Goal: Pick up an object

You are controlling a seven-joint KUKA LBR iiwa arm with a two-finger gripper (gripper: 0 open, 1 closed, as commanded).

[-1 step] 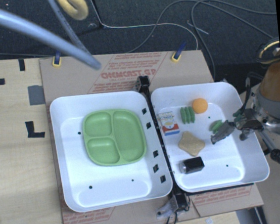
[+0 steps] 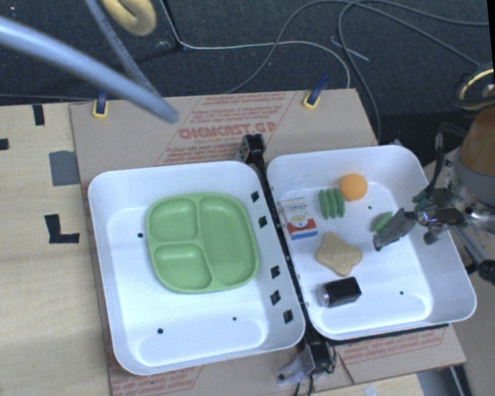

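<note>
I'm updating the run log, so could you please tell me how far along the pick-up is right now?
Nothing looks picked yet. The orange ball, green ridged piece, small carton, tan biscuit-shaped piece and black block all lie in the right bin. In hand: the gripper is low over that bin's right side, next to a small green item. Left: grasping something and lifting it clear.

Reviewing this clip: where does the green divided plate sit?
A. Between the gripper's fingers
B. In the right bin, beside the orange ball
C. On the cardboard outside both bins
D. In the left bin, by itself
D. The green divided plate lies flat in the left bin, while the orange ball and the other small things lie in the right bin.
</note>
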